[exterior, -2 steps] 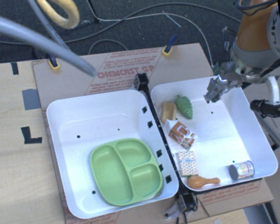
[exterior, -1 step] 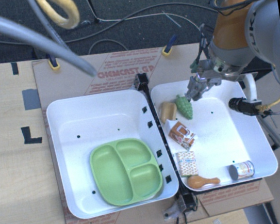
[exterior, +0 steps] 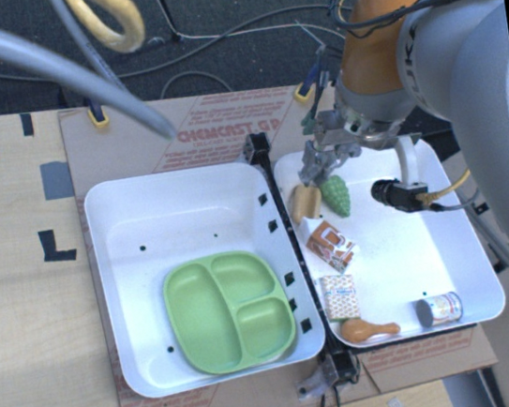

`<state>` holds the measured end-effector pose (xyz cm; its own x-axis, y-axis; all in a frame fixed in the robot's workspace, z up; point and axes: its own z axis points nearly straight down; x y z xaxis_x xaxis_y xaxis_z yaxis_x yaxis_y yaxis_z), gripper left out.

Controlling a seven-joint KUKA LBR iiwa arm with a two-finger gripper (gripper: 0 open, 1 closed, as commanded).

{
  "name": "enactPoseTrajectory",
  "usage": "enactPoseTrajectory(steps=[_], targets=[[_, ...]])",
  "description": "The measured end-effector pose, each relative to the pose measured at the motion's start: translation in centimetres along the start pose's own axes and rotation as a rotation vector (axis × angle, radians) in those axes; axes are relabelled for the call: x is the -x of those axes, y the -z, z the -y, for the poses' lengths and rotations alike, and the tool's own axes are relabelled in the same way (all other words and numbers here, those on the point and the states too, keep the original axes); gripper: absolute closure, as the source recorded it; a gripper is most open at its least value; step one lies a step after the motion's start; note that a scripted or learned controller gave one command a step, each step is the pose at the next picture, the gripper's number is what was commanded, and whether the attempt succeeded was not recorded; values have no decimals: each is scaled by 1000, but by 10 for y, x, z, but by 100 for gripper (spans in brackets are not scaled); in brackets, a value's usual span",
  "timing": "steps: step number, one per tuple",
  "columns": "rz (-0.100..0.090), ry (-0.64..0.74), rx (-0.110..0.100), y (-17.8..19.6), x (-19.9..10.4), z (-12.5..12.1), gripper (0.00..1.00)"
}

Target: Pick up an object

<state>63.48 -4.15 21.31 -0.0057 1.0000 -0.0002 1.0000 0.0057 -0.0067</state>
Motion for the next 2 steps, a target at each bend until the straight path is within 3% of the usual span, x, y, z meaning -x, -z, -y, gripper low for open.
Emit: enactPoseTrajectory(steps=[2], targets=[[1,0,-1,0,-109,-1,100]])
